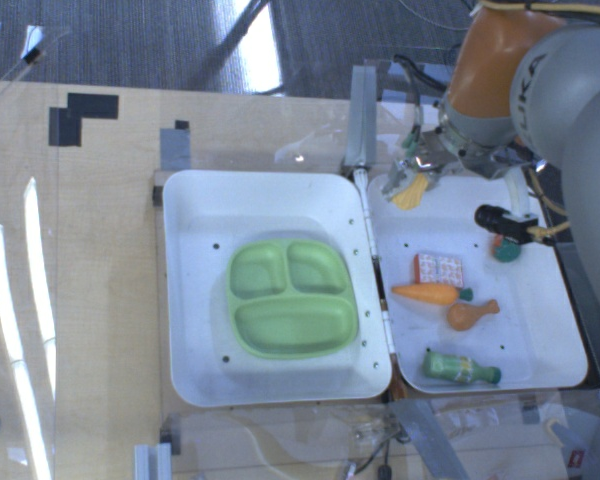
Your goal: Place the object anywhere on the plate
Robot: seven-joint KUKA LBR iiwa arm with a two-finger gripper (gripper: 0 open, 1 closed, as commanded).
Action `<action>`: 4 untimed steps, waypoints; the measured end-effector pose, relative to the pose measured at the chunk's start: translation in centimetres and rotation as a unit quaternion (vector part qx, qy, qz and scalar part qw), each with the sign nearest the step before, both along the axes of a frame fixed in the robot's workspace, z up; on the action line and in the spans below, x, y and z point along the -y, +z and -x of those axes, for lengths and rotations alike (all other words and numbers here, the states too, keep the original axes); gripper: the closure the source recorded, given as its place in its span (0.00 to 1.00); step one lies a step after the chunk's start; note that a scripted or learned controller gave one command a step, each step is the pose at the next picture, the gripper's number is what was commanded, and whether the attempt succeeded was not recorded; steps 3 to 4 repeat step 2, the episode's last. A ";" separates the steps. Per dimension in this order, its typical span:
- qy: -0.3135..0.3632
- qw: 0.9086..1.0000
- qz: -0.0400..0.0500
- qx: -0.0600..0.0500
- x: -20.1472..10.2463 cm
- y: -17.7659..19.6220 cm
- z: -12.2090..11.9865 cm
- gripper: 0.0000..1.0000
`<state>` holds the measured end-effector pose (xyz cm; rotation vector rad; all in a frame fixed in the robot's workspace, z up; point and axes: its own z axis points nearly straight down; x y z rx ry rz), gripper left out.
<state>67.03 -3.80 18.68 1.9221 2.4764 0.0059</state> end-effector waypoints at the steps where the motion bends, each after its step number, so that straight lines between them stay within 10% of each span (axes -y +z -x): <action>1: -0.049 0.999 -0.002 -0.001 -9.4 -0.1 7.7 1.00; 2: -0.050 0.999 -0.002 -0.001 -9.3 -0.1 7.7 0.00; 4: -0.050 0.999 -0.002 -0.001 -9.3 -0.1 7.7 0.00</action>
